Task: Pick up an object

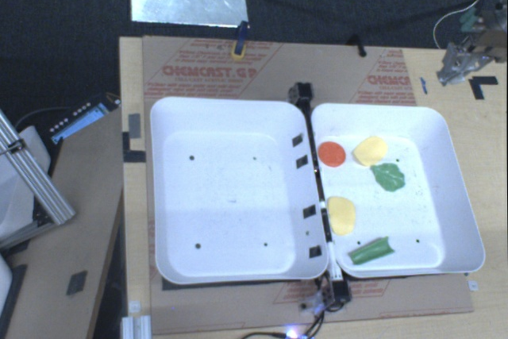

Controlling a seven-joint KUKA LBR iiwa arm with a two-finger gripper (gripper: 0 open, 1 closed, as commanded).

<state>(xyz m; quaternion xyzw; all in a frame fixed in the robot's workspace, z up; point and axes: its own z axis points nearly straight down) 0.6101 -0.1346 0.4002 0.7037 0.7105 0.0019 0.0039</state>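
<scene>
While flat, glossy toy foods (343, 214) lie in the smooth right bin (456, 194), the end effector (459, 63) hangs outside it, its grip state impossible to tell.

I see both bins (230, 111) white, the right one holding an orange-red disc (332, 154), two pale yellow pieces (370, 150), and two green ones (388, 177); the surface (198, 63) looks tan with reddish print.
</scene>
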